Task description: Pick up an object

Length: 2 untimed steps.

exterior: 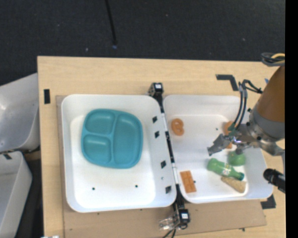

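Bench (49, 78): pale wood-grain top, flat, carrying both bins side by side.
Left bin (69, 182): shallow white plastic, rounded corners, holding one item.
Right bin (198, 103): same make; candidate objects cluster at 4 to 5 o'clock, one at 10 o'clock.
Plate (112, 138): teal, smooth, three compartments, lying flat at the left bin's centre.
Arm (273, 103): grey with orange band, entering from 3 o'clock.
Gripper (223, 144): dark fingers spread apart, nothing between them, poised just above the green piece.
Green bottle-like piece (223, 167): glossy, lying on its side; judged nearest target.
Orange block (188, 181): flat rectangle, 7 o'clock.
Orange lump (177, 127): rounded, 10 o'clock.
Tan wedge (234, 183): rough-looking, touching the green piece.
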Tool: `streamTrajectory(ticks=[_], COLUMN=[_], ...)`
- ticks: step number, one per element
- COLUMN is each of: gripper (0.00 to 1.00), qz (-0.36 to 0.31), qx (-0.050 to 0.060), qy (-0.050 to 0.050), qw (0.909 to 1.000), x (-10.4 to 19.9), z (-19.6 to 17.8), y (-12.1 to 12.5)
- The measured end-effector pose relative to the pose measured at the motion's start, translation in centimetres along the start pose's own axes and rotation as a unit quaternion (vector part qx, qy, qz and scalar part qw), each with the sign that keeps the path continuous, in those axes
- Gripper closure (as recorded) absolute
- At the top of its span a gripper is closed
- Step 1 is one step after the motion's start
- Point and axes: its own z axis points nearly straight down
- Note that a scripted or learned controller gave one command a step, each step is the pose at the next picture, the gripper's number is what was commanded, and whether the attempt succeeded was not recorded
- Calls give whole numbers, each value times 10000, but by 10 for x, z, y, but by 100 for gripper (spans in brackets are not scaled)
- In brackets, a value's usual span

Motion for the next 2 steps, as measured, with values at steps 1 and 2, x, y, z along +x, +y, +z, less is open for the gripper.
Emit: streamTrajectory(ticks=[1,2], gripper=[0,0], qz=[-15,-3], qx=[-58,-42], qy=[-11,-16], qw=[10000,10000], x=[0,1], z=[-5,37], y=[3,2])
